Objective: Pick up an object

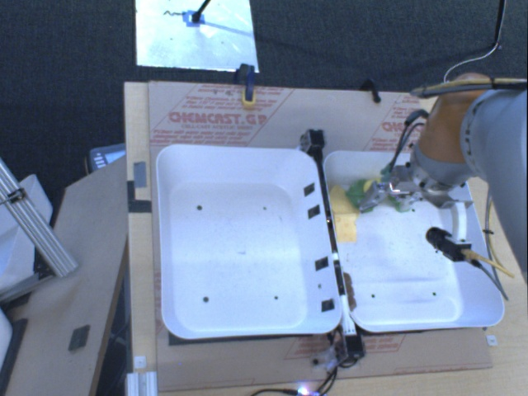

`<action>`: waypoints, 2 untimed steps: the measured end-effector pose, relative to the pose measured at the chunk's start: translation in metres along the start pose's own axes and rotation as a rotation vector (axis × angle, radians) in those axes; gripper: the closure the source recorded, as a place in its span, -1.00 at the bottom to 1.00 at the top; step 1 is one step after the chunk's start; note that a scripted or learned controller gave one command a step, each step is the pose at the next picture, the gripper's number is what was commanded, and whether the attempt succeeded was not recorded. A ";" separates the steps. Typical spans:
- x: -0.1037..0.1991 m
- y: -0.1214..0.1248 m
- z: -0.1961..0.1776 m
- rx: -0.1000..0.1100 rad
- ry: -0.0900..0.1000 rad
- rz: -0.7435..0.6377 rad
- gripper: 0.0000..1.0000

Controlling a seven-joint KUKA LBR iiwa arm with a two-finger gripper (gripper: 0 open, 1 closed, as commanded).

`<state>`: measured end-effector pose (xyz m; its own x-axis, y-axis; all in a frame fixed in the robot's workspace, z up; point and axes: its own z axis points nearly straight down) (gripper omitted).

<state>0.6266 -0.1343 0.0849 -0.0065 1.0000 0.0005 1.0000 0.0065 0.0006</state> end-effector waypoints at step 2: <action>-0.072 -0.070 -0.011 -0.004 -0.002 0.004 1.00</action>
<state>0.5568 -0.2067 0.0955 -0.0026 1.0000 -0.0018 1.0000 0.0026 0.0049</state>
